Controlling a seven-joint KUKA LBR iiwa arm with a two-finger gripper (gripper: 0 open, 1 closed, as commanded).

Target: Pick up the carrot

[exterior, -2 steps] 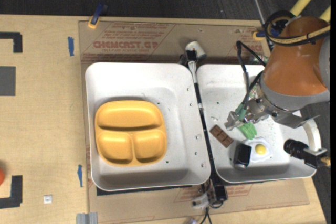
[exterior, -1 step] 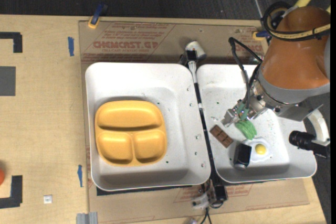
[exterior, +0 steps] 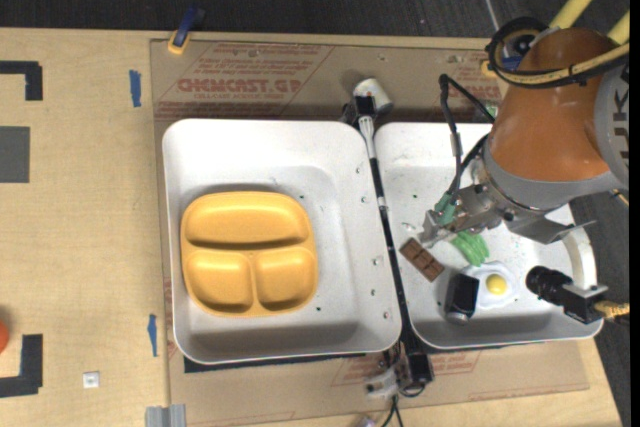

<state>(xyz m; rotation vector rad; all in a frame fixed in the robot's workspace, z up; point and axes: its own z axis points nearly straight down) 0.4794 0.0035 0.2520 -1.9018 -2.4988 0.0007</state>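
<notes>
My gripper (exterior: 443,223) hangs low over the middle of the right bin (exterior: 420,150), beneath the orange-banded wrist (exterior: 548,105). A green leafy piece (exterior: 471,247) pokes out from under it on the bin floor, just right of the gripper's tip. It could be the carrot's top, but the arm hides whatever it joins to. Whether anything sits in the gripper I cannot tell.
In the right bin's front part lie a brown chocolate piece (exterior: 422,261), a fried egg (exterior: 493,284) and a small black object (exterior: 461,296). The left bin (exterior: 200,140) holds a yellow divided tray (exterior: 249,251). A black cable (exterior: 378,185) runs along the seam between the bins.
</notes>
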